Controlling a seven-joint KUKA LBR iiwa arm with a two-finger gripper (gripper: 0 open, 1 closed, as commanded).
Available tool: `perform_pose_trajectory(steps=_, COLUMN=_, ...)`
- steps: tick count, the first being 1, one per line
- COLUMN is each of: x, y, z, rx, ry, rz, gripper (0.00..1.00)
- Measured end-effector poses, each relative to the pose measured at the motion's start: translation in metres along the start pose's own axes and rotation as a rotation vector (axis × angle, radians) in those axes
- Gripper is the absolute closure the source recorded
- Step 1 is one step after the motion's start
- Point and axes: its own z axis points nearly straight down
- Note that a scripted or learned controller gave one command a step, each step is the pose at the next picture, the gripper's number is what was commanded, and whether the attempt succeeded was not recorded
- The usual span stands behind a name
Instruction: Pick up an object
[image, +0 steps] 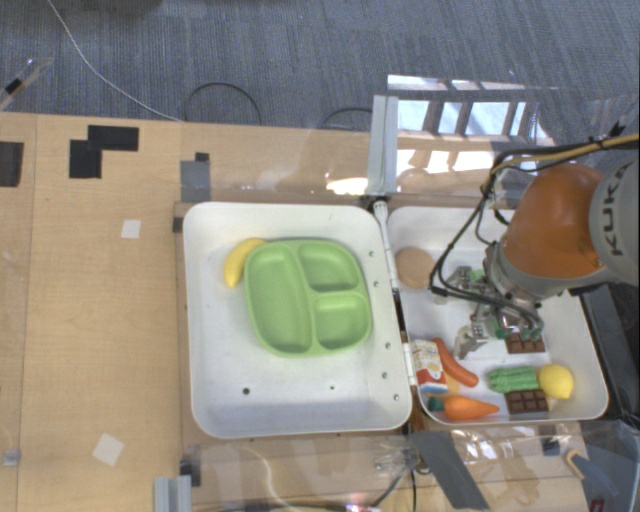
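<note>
My gripper (492, 328) hangs low over the middle of the right bin (590, 330), below the orange wrist band (550, 225). It is just above and left of a brown chocolate piece (524, 345). A red chilli (458, 367) lies just below and left of it. Along the bin's near side lie a carrot (468, 407), a green pickle-like piece (512, 379), a yellow lemon (556, 381) and a second chocolate piece (527, 402). A white and red packet (427, 360) lies by the left wall. A tan round piece (413, 265) sits at the far left. I see nothing held.
The left bin (230, 390) holds a green divided plate (305, 297) with a banana (238, 260) against its far-left edge. A metal divider (392, 300) separates the two bins. Black cables (465, 240) loop from the wrist over the right bin.
</note>
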Motion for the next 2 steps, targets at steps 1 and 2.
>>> perform_pose_trajectory(steps=1, x=0.044, y=0.016, z=0.002, rx=-0.004, ry=0.005, rz=-0.112, gripper=0.0)
perform_pose_trajectory(steps=2, x=-0.02, y=0.003, z=0.006, rx=-0.006, ry=0.011, rz=-0.099, gripper=0.0)
